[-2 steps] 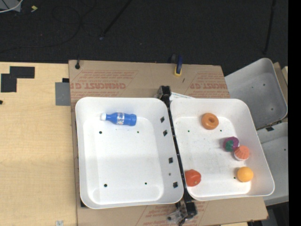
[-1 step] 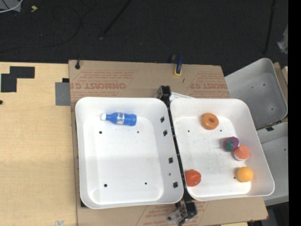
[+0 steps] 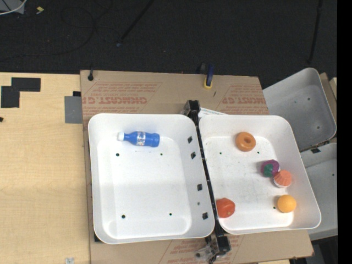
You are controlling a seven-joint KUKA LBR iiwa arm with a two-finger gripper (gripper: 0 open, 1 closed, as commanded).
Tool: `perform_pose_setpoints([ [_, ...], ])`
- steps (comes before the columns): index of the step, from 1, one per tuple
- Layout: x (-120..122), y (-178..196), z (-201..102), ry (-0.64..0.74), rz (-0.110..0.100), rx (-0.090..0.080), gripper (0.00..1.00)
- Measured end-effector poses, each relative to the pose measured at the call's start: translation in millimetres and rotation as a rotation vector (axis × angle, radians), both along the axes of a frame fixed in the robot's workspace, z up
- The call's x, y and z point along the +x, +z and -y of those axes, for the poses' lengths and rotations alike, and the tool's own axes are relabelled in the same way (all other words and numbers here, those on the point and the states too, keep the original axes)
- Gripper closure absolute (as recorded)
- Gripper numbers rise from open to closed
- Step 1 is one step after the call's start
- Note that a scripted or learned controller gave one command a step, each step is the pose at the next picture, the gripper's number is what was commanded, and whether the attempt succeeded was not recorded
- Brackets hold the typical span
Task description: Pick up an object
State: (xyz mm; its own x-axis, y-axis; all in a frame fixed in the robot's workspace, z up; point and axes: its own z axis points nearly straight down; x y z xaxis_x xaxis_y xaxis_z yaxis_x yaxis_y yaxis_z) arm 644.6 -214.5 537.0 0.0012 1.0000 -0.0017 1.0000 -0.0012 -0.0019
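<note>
The left bin [image 3: 104, 213] is open floor apart from a blue bottle [image 3: 139, 139] at its far side. The right bin [image 3: 305, 202] has five small objects ringing a free middle.

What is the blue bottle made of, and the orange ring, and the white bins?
The blue bottle looks like plastic: smooth blue body, white cap and a label band. The orange ring seems to be a toy doughnut, maybe plastic or foam; its dull, even surface leaves that open. The white bins look like molded plastic, with rounded corners and a soft sheen.
</note>
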Motion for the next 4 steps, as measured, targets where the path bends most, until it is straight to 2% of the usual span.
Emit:
perform_pose_setpoints([
  [1,-17,0,-35,0.003,-0.003,0.003,1.0],
  [2,0,0,0,0.0,0.0,0.0,1.0],
  [3,0,1,-114,0.011,-0.002,0.005,1.0],
  [4,-1,0,-35,-0.002,-0.001,0.0,1.0],
])
